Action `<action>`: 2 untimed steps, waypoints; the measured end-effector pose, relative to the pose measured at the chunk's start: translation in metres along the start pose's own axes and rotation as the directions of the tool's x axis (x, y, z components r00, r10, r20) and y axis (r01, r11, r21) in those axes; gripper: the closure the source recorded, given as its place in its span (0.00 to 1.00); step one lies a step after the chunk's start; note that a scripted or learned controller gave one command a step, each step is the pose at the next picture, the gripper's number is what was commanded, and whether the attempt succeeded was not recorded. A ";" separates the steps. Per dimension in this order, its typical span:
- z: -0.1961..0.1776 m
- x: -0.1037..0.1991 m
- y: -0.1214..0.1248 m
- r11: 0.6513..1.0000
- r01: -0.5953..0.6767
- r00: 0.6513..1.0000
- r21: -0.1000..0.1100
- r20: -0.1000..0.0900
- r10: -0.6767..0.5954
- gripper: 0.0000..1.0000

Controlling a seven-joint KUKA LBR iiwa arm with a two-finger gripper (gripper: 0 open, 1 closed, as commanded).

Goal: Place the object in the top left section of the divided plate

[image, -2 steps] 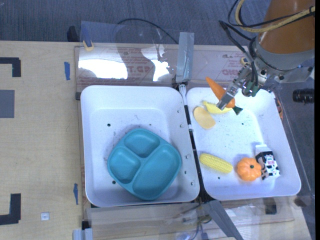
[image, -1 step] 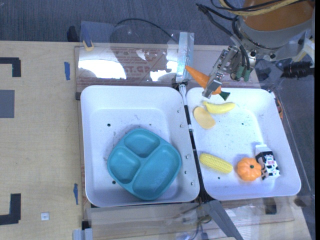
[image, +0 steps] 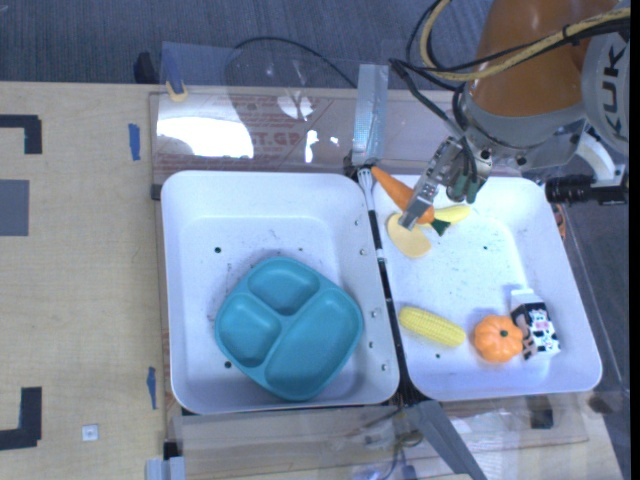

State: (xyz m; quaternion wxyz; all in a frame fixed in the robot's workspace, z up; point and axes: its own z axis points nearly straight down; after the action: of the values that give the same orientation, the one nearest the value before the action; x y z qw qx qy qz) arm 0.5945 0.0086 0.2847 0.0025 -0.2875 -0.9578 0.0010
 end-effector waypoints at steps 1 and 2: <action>0.102 0.039 0.027 0.961 0.275 0.961 -0.002 0.002 -0.275 1.00; 0.071 0.001 0.044 0.903 0.429 0.903 -0.004 0.014 -0.429 1.00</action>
State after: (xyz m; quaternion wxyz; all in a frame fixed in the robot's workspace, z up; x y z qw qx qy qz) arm 0.6176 0.0457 0.2139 -0.0045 -0.0698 -0.9975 -0.0011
